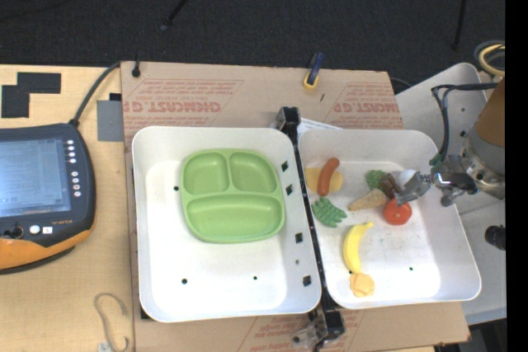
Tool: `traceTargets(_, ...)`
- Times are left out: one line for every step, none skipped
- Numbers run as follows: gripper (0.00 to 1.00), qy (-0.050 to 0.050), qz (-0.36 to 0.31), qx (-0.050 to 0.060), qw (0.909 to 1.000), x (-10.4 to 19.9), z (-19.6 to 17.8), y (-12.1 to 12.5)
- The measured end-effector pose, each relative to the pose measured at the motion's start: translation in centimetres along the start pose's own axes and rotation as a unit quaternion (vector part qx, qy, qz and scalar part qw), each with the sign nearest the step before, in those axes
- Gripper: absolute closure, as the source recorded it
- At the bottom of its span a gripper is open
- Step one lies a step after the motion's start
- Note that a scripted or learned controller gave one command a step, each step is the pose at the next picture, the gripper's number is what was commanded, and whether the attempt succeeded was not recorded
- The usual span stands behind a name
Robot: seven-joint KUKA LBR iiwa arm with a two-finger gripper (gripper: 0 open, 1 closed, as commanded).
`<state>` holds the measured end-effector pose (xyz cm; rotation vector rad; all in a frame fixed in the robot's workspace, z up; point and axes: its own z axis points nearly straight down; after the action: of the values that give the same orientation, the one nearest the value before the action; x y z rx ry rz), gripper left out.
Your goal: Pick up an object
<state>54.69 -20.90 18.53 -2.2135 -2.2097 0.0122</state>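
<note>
The gripper [410,187] sits low in the right bin [462,276], at its right side, just above the red tomato [398,213] and beside the green broccoli piece [379,179]. How far it is open I cannot tell at this size, and nothing visibly sits in it. The tomato is likely a light, hard plastic toy, round and slippery, so a hold across its widest middle seems best. Leftward lie a tan wedge [368,199], a sausage [329,175], a green leafy piece [329,213], and nearer, a banana [355,246]. The left bin [157,276] holds a green divided plate [233,195].
</note>
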Motion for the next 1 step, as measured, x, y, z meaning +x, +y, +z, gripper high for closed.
traceTargets(0.00, -0.001, -0.001, -0.006, 1.0000, -0.04, -0.73, 0.28)
